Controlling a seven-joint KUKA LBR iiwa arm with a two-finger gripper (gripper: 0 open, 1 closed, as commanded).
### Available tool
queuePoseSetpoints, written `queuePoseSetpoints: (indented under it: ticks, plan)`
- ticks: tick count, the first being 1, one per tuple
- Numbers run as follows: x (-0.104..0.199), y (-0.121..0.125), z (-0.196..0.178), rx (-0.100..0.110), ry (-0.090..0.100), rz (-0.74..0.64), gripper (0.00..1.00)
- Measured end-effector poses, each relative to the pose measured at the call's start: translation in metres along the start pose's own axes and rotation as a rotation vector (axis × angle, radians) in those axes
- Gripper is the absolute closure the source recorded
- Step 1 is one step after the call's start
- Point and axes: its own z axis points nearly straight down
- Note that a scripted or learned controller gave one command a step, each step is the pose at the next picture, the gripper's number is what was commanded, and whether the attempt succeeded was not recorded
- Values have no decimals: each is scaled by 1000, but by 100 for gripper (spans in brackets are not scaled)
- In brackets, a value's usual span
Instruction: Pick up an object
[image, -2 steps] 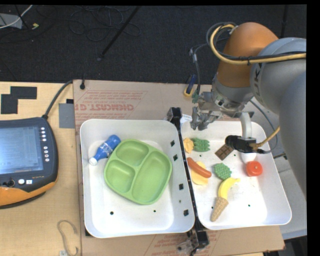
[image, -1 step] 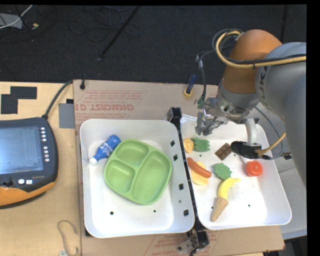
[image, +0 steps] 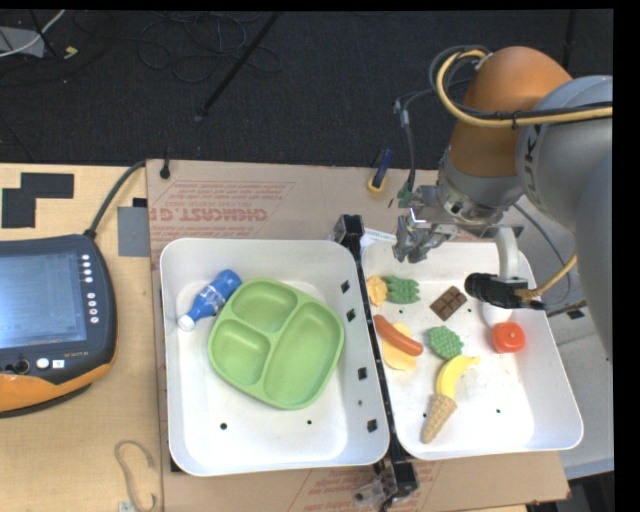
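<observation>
Two shallow white bins are seen from above, set side by side on a cardboard-covered counter (image: 110, 200). The left bin (image: 190, 400) holds a green divided plate (image: 277, 343) and a small blue bottle (image: 211, 297). The right bin (image: 540, 420) holds scattered toy food, apparently spread out so that single pieces can be reached: a green leafy piece (image: 402, 290), a brown chocolate square (image: 448, 302), a hot dog (image: 397, 338), a banana (image: 454, 373), an ice-cream cone (image: 437, 416) and a red tomato (image: 508, 337).

The hand (image: 414, 244) is poised over the far left corner of the right bin, with nothing seen in it. Whether it is spread or pressed together cannot be told. The green leafy piece lies just beside and below it, the nearest object; the chocolate square lies a little further right.
</observation>
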Motion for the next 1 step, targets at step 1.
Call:
queuePoseSetpoints:
  ticks: [1]
  plan:
    - [2,-7,16,4,0,3,100]
